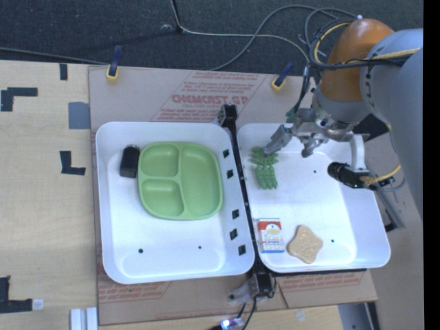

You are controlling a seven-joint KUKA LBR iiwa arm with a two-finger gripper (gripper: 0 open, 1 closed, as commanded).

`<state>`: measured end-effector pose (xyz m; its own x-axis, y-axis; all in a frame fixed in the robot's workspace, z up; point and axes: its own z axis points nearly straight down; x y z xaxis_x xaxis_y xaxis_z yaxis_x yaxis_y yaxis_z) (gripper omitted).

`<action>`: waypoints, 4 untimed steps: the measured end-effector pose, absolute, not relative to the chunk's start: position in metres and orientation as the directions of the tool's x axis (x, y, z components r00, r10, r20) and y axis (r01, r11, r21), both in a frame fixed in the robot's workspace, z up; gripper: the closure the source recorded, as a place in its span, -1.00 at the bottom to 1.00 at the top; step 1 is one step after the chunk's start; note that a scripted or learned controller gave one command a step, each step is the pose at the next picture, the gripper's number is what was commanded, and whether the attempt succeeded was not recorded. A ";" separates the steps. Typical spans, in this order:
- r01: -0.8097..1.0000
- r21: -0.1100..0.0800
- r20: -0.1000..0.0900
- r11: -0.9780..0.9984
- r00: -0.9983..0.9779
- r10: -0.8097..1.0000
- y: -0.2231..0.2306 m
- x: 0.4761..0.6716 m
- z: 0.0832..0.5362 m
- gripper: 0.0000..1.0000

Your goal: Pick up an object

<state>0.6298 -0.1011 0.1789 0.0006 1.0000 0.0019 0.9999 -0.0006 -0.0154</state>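
Note:
My gripper (292,143) hangs over the back of the right bin (357,205), just to the right of and behind a green leafy toy (265,170). Its two fingers are spread apart, so it is open with nothing between them. One fingertip (277,141) is close to the top of the green toy. At the front of the right bin lie a small red and white box (270,236) and a tan toast-shaped piece (304,244).
The left bin (117,239) holds a green divided plate (181,179) with a small black block (129,161) at its left side. A black divider (237,184) runs between the bins. Cables trail behind the arm at the back right.

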 end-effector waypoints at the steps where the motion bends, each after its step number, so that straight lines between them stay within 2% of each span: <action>1: 1.000 -0.002 0.001 0.002 -0.002 1.000 -0.101 0.633 0.187 -1.00; 2: 1.000 -0.007 -0.001 0.000 0.000 1.000 -0.109 0.626 0.131 -1.00; 3: 1.000 -0.001 -0.003 0.002 -0.002 1.000 -0.109 0.625 0.082 -1.00; 4: 1.000 0.001 -0.001 0.003 -0.003 1.000 -0.108 0.626 0.095 1.00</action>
<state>0.6263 -0.1079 0.0953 -0.0031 1.0000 -0.0012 1.0000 0.0031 0.0012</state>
